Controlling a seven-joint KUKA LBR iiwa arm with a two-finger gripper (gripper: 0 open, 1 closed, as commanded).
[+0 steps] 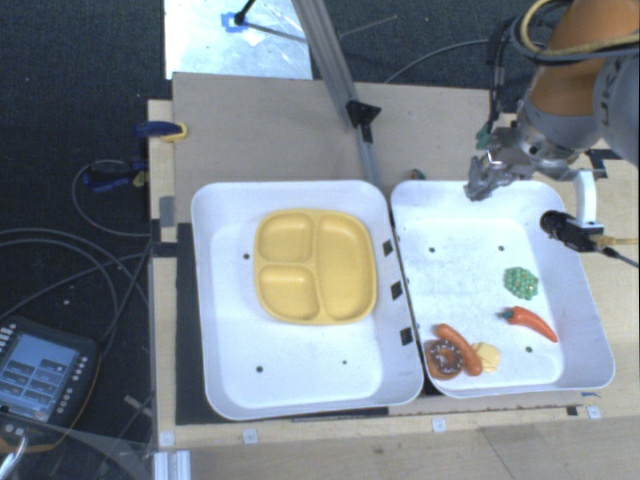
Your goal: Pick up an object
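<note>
Gripper (484, 186): over right bin's (470, 268) far rim; I can't tell its grip state.
Objects: green ball (520, 283), carrot (531, 321), sausage (458, 347), donut (441, 359) near corner.
Left bin (225, 298): yellow tray (314, 266).

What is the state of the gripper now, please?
Gripper: above the right bin's far edge; open or shut cannot be told; nothing seen held.

reaches in from the upper right, orange band above the wrist, gripper (487, 181) pointing down and left, hanging low.
</note>
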